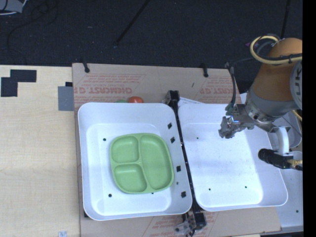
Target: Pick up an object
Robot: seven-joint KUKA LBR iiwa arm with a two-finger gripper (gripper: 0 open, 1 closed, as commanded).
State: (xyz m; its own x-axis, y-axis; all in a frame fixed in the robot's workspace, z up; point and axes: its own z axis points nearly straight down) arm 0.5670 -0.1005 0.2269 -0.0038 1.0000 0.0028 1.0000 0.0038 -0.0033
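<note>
A light green plate [141, 163] with three compartments lies flat in the left white bin [94, 132]. My gripper [227, 130] hangs over the upper part of the right white bin [247, 191], far to the right of the plate. It looks small and dark from above, and nothing shows between its fingers. The orange-banded arm [276, 78] reaches in from the right above it.
A small red-orange object [135, 100] sits just behind the left bin's far rim on the cardboard. A black divider with clips [177, 147] runs between the two bins. A black part [274, 157] juts in at the right bin's right edge.
</note>
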